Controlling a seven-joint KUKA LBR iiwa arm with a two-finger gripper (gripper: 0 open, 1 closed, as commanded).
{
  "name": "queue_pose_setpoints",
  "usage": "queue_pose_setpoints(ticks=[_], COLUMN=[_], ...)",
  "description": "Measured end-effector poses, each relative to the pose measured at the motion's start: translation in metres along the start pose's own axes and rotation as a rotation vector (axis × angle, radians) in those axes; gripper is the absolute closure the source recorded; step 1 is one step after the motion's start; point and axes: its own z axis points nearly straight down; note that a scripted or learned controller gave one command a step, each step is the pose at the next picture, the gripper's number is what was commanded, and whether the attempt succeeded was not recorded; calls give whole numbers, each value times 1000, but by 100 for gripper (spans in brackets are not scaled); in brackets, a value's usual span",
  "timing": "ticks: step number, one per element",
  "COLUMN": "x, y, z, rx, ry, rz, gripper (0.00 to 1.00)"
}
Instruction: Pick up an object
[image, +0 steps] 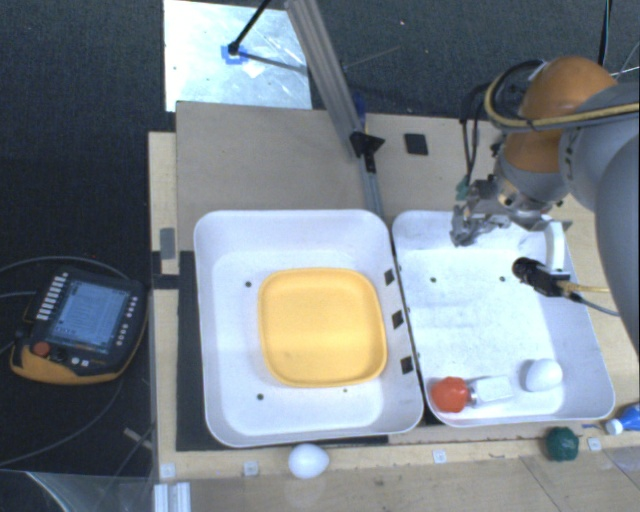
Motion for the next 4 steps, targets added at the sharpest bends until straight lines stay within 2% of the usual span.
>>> queue_pose_setpoints(ticks=[1, 2, 3, 4], x=[-2, -2, 52, 95], y=[2, 3, -9, -10], z=[-64, -57, -69, -71], rx=[-2, 3, 2, 3], ry=[0, 0, 2, 2], rz=[0, 0, -4, -4], gripper=[100, 100, 100, 100])
